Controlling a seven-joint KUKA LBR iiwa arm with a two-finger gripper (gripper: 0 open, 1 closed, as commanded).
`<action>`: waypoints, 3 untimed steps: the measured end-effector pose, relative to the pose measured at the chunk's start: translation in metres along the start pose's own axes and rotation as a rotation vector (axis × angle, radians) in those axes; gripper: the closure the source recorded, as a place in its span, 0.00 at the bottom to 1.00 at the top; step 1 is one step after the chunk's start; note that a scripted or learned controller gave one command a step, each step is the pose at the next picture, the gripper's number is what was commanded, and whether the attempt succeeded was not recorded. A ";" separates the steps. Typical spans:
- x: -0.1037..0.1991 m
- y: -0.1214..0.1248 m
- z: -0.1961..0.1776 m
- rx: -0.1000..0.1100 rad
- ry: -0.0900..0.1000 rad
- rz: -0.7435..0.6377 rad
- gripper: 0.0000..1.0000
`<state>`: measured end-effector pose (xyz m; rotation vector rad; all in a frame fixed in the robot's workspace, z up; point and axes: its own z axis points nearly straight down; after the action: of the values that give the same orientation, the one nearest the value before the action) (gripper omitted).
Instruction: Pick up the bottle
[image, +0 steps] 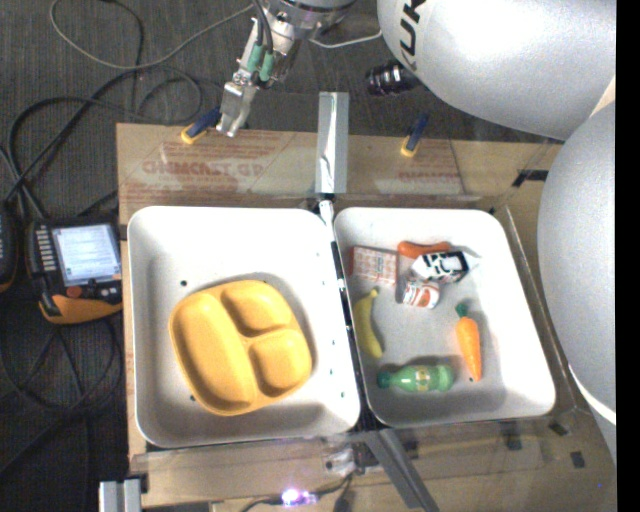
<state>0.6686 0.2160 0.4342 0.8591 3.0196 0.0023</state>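
A small green bottle (415, 378) with a yellow label lies on its side near the front edge of the right bin (520, 300). My gripper (232, 112) hangs high at the top of the view, beyond the far edge of the left bin (150, 300) and over the cardboard backing. It is far from the bottle, and nothing shows in its grasp.
In the right bin, a banana (368, 325) lies left of the bottle and a carrot (469, 345) right of it. A printed carton (375, 265) and a crumpled orange-and-white package (430, 272) sit at the back. A yellow divided plate (243, 345) rests in the left bin.
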 end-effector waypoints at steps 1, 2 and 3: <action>0.022 0.008 -0.001 -0.001 0.000 -0.421 1.00; 0.023 0.010 -0.011 -0.007 0.000 -0.423 1.00; 0.033 0.001 -0.001 -0.003 0.000 -1.212 1.00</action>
<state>0.6409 0.2339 0.4350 -1.0137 2.9695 0.0043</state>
